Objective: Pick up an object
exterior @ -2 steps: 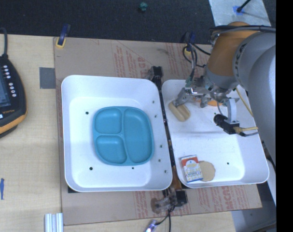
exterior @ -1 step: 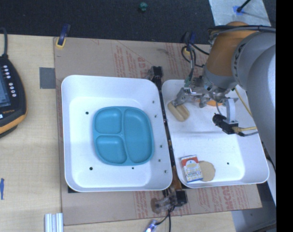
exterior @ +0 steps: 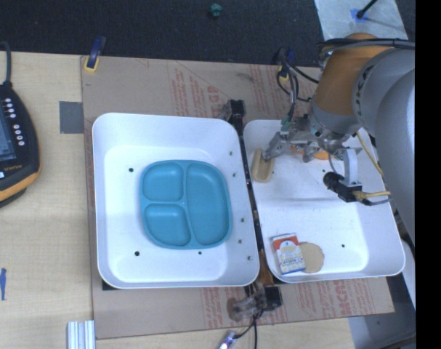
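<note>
Arm's low over the right bin (exterior: 380, 264)'s far end, gripper (exterior: 301, 142) by the tan block (exterior: 262, 167) at the far-left corner, grip state I cannot tell — it should centre over the block before closing.

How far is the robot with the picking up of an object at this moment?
Done: the arm has reached into the right bin, with the gripper low at its far end. In hand: it sits beside a tan object; no grasp is visible. Left: gripping and lifting. The small box lies untouched.
</note>
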Tool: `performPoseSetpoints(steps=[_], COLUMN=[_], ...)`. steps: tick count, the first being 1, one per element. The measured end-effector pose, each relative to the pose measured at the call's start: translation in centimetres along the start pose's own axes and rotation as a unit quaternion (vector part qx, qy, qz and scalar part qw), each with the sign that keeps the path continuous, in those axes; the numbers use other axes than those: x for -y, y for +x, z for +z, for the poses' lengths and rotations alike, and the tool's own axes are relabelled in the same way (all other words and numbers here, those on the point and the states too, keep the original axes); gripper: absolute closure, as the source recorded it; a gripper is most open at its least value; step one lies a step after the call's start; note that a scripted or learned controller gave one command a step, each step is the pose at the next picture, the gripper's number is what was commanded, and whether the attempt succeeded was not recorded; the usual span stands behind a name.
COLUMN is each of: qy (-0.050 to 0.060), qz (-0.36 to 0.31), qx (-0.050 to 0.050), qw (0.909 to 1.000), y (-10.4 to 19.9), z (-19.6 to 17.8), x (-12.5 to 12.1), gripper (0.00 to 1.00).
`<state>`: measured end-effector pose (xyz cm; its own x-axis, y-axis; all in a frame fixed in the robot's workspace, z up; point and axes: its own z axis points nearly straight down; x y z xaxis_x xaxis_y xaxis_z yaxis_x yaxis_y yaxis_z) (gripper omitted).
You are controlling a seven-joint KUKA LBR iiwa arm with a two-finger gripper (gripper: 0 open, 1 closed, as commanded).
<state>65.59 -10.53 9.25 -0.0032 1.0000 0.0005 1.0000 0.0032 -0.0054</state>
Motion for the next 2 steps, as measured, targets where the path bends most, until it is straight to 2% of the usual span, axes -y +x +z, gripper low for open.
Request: performPoseSetpoints(steps=[1,2], qy=[0.002,0.002], qz=[-0.001,0.000], qx=[0.000,0.000], qw=[1.0000,1.0000], y=[1.17,1.07], z=[0.03,0.03], x=[0.00,0.00], gripper=[0.00,0.00])
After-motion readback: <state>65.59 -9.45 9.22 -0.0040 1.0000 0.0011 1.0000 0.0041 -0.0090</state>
